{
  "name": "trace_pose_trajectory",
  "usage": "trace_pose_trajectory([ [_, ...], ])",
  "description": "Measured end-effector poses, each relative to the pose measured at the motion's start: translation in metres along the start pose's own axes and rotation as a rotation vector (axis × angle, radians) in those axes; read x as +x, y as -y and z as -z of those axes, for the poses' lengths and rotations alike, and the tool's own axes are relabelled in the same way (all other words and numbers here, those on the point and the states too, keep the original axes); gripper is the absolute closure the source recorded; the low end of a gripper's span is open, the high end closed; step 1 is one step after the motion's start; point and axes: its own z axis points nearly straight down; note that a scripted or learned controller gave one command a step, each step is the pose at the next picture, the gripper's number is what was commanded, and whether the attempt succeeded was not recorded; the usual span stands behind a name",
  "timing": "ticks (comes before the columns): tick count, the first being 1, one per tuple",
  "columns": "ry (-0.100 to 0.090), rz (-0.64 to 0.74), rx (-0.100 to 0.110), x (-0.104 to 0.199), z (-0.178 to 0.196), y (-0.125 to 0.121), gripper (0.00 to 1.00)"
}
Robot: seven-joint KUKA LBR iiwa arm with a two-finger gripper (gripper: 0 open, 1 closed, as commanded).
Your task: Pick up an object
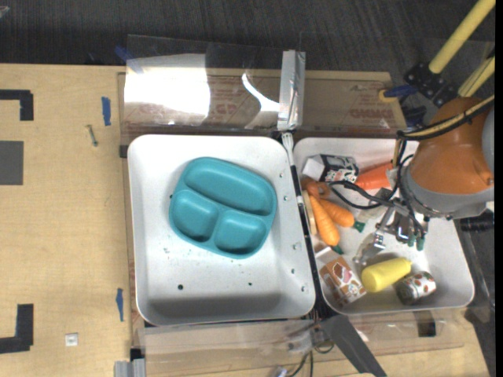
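The left bin (149, 210) takes up the middle of the frame, and a teal divided tray (222, 205) lies in it, tilted, with one long compartment and two smaller ones. The right bin (456, 265) sits at centre right, touching the first along its inner wall, and holds all the small clutter. The arm (452, 163) comes in from the right edge, its orange band bulging over the upper right part of that bin.

The gripper (391, 238) hangs low over the middle of the right bin, just above the yellow lemon-shaped toy (385, 274). Whether it is released or clenched I cannot tell, since the metal parts blur together there, and nothing is visibly caught in it.

The lemon toy is the nearest candidate, lying in the lower part of the right bin between a printed snack packet (344, 279) on its left and a small brown-and-white can-like thing (416, 287) on its right, touching or nearly touching both. It looks like light, hollow plastic: stiff, smooth and rounded, so likely to squirt out of a pinch. The best hold would be across its short width at the middle, not on the tapered ends.

Two orange toy carrots (326, 210) lie along the upper left of that bin, with a small black-and-white carton (336, 166) above them.
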Motion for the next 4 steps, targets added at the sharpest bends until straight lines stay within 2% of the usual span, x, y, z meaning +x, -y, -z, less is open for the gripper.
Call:
trace_pose_trajectory([
  [1, 0.010, -0.129, -0.004, 0.034, -0.034, 0.037, 0.00],
  [2, 0.012, -0.255, -0.001, -0.047, 0.092, 0.062, 0.00],
  [3, 0.019, -0.273, -0.002, -0.003, -0.017, 0.103, 0.00],
  [4, 0.034, -0.091, -0.002, 0.000, -0.021, 0.103, 0.00],
])
